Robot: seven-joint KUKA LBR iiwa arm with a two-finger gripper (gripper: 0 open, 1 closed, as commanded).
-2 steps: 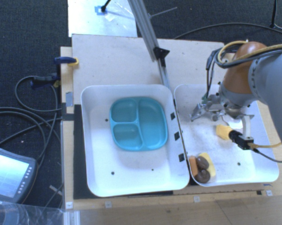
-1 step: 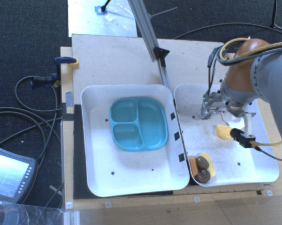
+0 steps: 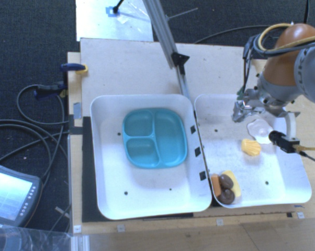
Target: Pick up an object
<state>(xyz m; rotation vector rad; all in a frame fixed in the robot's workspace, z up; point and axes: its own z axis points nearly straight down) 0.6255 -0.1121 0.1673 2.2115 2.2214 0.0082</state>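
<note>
Gripper (image 3: 241,110) low over right bin (image 3: 283,190), near its back wall — finger state cannot be told. Yellow object (image 3: 251,147) lies mid-bin, apart from the gripper; pale clear piece (image 3: 260,129) just behind it. Brown and orange items (image 3: 225,186) cluster in the front-left corner. Teal divided plate (image 3: 155,137) sits in left bin (image 3: 110,192).

The grey arm (image 3: 299,67) reaches in, wrist angled downward.

Teal plate (image 3: 155,138); white bins (image 3: 110,192); yellow object (image 3: 251,148); orange-banded grey arm (image 3: 299,56).
</note>
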